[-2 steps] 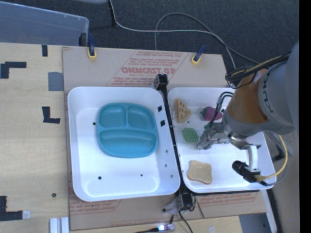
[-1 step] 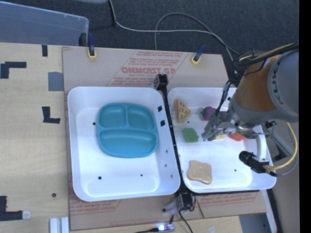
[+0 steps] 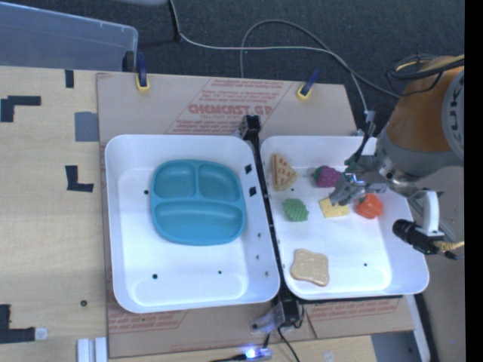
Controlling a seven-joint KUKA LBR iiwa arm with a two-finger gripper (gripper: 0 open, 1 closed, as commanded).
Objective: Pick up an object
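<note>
The right bin (image 3: 392,277) holds several toy foods: a waffle-patterned wedge (image 3: 283,171), a purple grape cluster (image 3: 327,176), a green broccoli piece (image 3: 295,210), a yellow cheese block (image 3: 334,209), a red-orange tomato (image 3: 369,207) and a tan bread slice (image 3: 310,267). My gripper (image 3: 347,192) hangs low over the right bin, right above the yellow block and between the grapes and the tomato. Nothing visibly sits between its fingers.
The left bin (image 3: 124,277) holds a blue divided plate (image 3: 198,202). A black divider clamp (image 3: 250,130) sits between the bins. The arm's grey and orange body (image 3: 423,127) covers the right bin's far right corner. Cables run across the back of the bench.
</note>
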